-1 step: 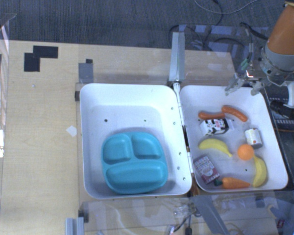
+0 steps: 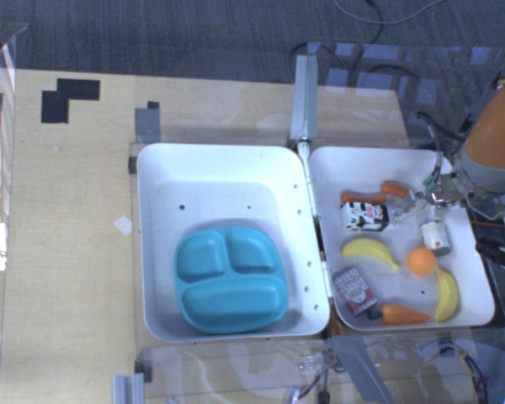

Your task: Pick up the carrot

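Fingers: state cannot be told, gripper (image 2: 427, 194) at right bin (image 2: 320, 225) far side | carrot (image 2: 401, 315) at near edge, between box (image 2: 353, 289) and banana (image 2: 445, 295) | likely light, stiff, smooth; best gripped mid-body across width

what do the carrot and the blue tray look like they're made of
Carrot: probably toy plastic, with an even orange colour and smooth skin. Blue divided tray: likely moulded plastic, with rounded compartments, one flat colour and a soft sheen. Neither is certain from this view.

Orange carrot (image 2: 401, 314), blue tray (image 2: 231, 279), yellow bananas (image 2: 370, 252), white bins (image 2: 219, 171).
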{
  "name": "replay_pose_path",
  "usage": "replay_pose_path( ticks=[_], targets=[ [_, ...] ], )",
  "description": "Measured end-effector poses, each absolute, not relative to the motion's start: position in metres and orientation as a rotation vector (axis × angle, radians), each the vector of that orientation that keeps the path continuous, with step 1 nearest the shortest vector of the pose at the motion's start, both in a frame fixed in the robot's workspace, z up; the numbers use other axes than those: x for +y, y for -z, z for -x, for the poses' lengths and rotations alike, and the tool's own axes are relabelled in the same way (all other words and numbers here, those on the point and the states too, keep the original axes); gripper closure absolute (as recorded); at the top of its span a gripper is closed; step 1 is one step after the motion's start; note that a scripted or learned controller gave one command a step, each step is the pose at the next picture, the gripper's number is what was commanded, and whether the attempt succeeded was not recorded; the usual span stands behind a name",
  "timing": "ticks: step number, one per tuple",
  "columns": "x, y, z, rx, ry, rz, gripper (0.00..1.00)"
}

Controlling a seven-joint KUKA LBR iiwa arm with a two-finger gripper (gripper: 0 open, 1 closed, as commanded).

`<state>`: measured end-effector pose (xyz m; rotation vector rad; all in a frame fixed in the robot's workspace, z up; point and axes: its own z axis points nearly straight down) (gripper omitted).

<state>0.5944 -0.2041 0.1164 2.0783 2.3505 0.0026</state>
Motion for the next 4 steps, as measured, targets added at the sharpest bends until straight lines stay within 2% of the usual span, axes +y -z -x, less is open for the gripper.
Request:
replay_pose_path(
  ticks=[1, 2, 3, 4],
  targets=[
    [-0.204, -0.090, -0.548, 2.772, -0.009, -1.447, 0.00],
    [-0.204, -0.103, -0.550, 2.766, -0.013, -1.442, 1.00],
    [-0.206, -0.213, -0.538, 3.057, 0.000, -0.667, 1.00],
    [-0.191, -0.209, -0.547, 3.051, -0.001, -0.703, 1.00]
  ],
)
